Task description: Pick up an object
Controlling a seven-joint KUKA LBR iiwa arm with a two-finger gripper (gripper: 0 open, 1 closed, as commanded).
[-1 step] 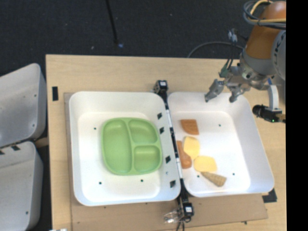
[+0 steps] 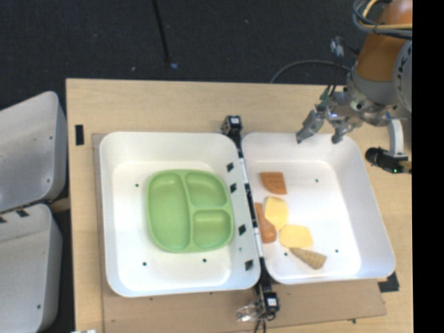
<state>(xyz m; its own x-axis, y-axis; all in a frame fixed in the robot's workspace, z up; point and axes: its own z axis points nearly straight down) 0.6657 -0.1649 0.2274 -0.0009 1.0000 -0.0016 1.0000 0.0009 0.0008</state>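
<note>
In the right bin (image 2: 347, 186) lie several flat food pieces along its left side: an orange square piece (image 2: 274, 182), a pale yellow piece (image 2: 276, 212), an orange strip (image 2: 265, 227) at the bin's left wall, a yellow wedge (image 2: 296, 236) and a tan wedge (image 2: 309, 257). My gripper (image 2: 323, 128) hangs over the bin's far rim, up and to the right of the food. Its two fingers are spread apart with nothing between them.
The left bin (image 2: 125, 255) holds a green divided plate (image 2: 189, 209). A ridge with black clips (image 2: 243, 207) joins the two bins. A black cable (image 2: 298, 68) loops behind the arm on the bench. White shapes (image 2: 28, 186) stand off the bench's left side.
</note>
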